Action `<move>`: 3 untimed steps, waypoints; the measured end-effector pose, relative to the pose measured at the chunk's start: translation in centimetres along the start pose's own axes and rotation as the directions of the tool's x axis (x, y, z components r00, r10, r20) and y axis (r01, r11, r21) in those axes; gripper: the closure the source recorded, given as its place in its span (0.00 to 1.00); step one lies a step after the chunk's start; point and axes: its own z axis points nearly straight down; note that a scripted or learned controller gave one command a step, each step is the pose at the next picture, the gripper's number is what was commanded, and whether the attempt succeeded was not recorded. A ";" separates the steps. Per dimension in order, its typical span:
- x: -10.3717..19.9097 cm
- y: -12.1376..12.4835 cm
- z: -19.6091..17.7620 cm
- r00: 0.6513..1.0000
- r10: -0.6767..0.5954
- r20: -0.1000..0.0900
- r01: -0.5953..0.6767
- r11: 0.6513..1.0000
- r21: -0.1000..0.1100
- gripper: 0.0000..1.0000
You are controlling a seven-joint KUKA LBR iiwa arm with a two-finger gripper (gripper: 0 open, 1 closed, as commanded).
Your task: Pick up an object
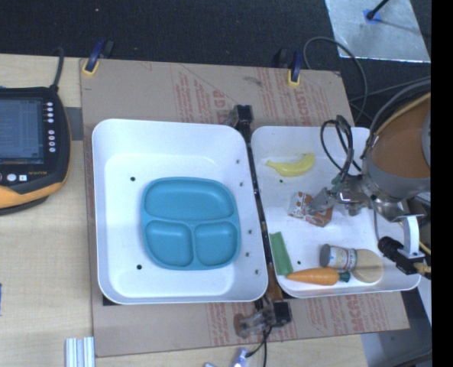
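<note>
The robot's gripper is down in the right white bin, touching a small brown and white packet (near a yellow banana). An orange carrot lies nearby.

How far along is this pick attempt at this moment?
Done: the gripper is down in the right bin, at a small brown packet. In hand: nothing visibly held. Left: grasp and lift; the banana, carrot and bottle lie untouched.
</note>
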 end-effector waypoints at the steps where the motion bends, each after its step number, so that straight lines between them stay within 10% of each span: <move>1: 1.7 2.4 0.4 1.000 0.002 0.007 -0.002 1.000 -0.009 0.00; 2: 3.5 3.0 0.4 1.000 0.003 0.010 -0.003 1.000 -0.014 0.00; 3: 3.6 3.2 -1.0 1.000 0.001 0.006 -0.001 1.000 -0.018 1.00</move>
